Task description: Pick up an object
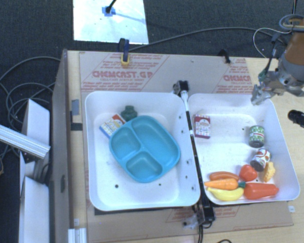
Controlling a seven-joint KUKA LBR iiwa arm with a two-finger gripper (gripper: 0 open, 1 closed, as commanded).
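My gripper hangs over the far right corner of the right bin, above the bin's rim and apart from every object. The right bin holds a red and white carton near its left wall, a green can, a small brown and white can, a red pepper, a yellow piece, a sausage, a carrot, a banana and a red-orange vegetable. Nothing shows between the fingers.
The left bin holds a blue divided plate, a small striped box and a dark green object. A black divider strip runs between the bins. Cables lie on the floor at left and behind the bench.
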